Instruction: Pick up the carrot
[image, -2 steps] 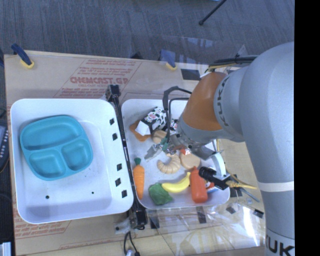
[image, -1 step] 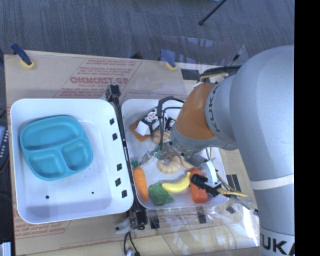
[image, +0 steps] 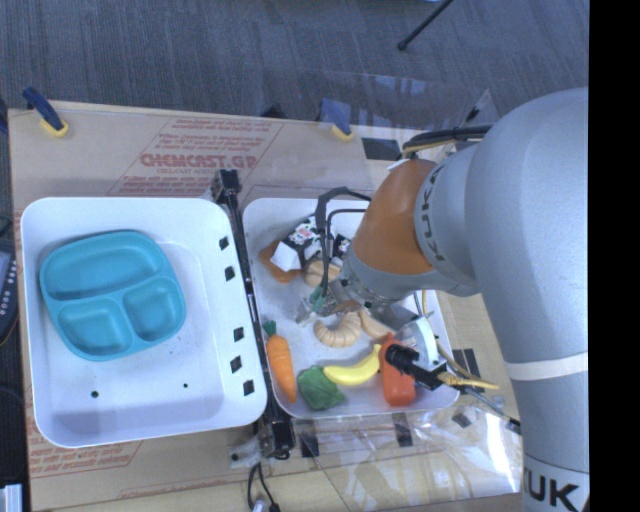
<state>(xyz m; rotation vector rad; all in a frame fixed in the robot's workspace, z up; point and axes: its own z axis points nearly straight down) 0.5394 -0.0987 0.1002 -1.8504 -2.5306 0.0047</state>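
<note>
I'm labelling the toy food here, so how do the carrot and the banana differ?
The carrot is orange with a green top; the banana is yellow. The carrot is straight and lies along the right bin's left wall, while the banana is curved and lies crosswise near the front wall. The carrot lies farther left than the banana. Both lie flat in the same bin, either side of a green vegetable.

Grey arm reaching in from the right, wrist bent down and to the left.

The arm (image: 520, 260) fills the right side of the view as a broad grey trunk, narrowing into an orange band (image: 395, 235) just above the wrist. Below the band the wrist angles downward, ending at the pincer (image: 325, 295), which sits low and is largely hidden beneath the wrist housing, so its fingers' spacing is unreadable.
</note>
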